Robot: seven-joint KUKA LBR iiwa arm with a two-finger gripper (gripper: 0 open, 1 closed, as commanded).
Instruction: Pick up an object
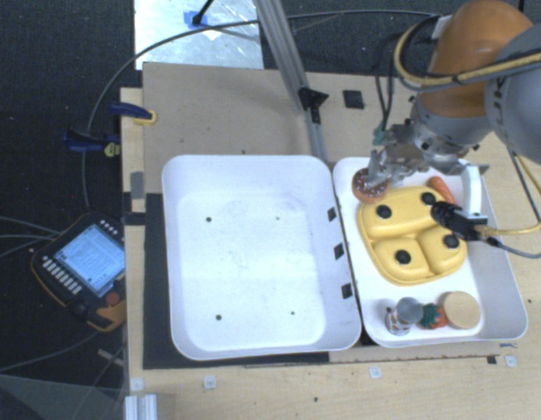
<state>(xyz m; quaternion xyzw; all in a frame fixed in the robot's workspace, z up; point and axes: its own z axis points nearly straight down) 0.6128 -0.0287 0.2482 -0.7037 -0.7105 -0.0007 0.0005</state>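
The right bin (pixel 498 318) holds several objects. A large yellow lumpy piece with black dots (pixel 411 239) lies across its middle. At the bin's far left corner lies a brown and pink round thing (pixel 368 186). My gripper (pixel 382 171) hangs right over that round thing, touching or almost touching its upper right side. An orange piece (pixel 439 186) peeks out beside the yellow piece, under the wrist. A tan disc (pixel 461 310), a small grey object (pixel 408 308) and a small red-orange one (pixel 432 318) sit along the near edge.
The left bin (pixel 179 182) sits beside the right one, the two joined by black clips (pixel 338 250). A slanted metal pole (pixel 288 55) rises behind the bins. A teach pendant (pixel 82 265) lies off the bench's left side.
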